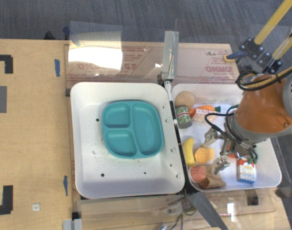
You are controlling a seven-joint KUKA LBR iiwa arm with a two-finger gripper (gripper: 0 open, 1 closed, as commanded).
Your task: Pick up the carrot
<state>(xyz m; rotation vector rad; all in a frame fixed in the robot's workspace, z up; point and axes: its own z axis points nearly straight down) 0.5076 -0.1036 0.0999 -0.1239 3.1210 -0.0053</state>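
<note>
Right bin (275,174) crowded with toy food, arm (261,111) overhanging it, left bin (84,128) open around teal tray (133,128)

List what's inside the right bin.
Right bin holds a banana, green can, tan egg-like ball, carrot and small carton. The arm covers its right-centre.

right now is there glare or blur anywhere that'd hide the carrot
Camera view: bright glare sits on the clear plastic sheet behind the left white bin, far from the small orange carrot in the right white bin; the carrot looks tiny and soft-edged, and the tool is slightly blurred.
</note>
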